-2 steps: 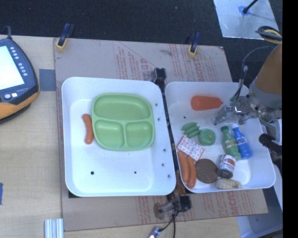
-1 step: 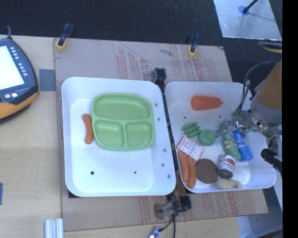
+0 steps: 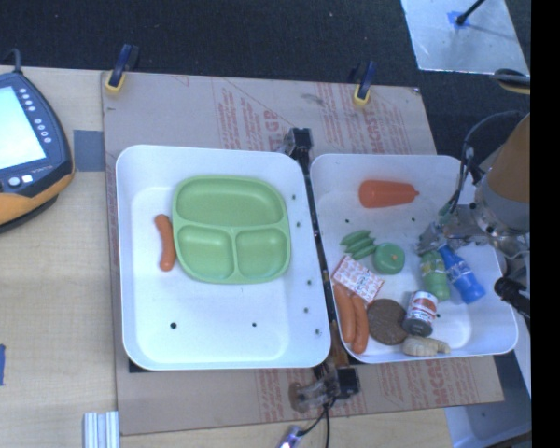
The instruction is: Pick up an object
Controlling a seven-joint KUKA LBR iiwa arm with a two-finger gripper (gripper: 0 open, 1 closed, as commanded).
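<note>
Hand [image 3: 445, 234] low over right bin [image 3: 406, 171], beside blue bottle [image 3: 459, 274] and green bottle [image 3: 435, 276]; finger opening indiscernible. Risk: bottles touch, so closing may nudge one aside, or catch both.

Faint red print on the cardboard sheet [image 3: 261, 110], too blurred to read

- The arm [image 3: 510, 171] is cut off at the right, so just its orange band and grey wrist show.
- The gripper [image 3: 445, 239] is a small dark tangle; how its fingers stand cannot be told.
- The green bottle [image 3: 435, 278] is partly hidden behind the blue bottle [image 3: 461, 274].
- The print on the packet [image 3: 357, 277] and on the can [image 3: 419, 312] is too small to read.
- The pendant [image 3: 17, 152] runs off the left edge.
</note>
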